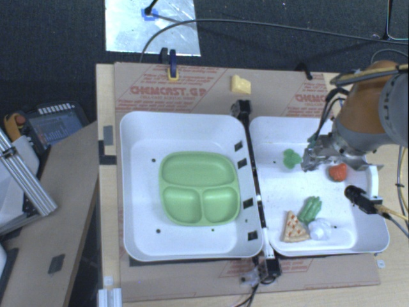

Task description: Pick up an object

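While the pincer [311, 160] sits low in the right bin [358, 235], finger state can't be told; green toy [292, 158] just left, red toy [337, 171] just right.

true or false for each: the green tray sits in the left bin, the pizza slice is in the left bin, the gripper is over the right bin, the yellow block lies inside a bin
1. The green divided tray sits in the left bin. True.
2. The pizza slice is in the left bin. False: it lies in the right bin, near its front edge.
3. The gripper is over the right bin. True, beside a small green object.
4. The yellow block lies inside a bin. False: it rests on the board behind both bins.
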Robot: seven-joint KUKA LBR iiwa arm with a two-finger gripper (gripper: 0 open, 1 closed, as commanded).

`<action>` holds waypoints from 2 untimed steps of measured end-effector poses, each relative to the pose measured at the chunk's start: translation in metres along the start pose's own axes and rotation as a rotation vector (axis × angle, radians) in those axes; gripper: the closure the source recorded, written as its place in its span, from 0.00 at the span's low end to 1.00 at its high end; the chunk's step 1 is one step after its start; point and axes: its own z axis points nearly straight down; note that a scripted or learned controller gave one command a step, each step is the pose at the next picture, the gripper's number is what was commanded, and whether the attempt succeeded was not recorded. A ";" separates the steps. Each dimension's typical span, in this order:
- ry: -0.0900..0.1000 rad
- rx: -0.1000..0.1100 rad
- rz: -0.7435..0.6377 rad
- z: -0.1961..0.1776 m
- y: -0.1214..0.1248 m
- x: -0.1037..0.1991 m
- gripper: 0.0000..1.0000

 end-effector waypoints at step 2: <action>0.000 -0.001 -0.001 -0.099 -0.002 -0.012 1.00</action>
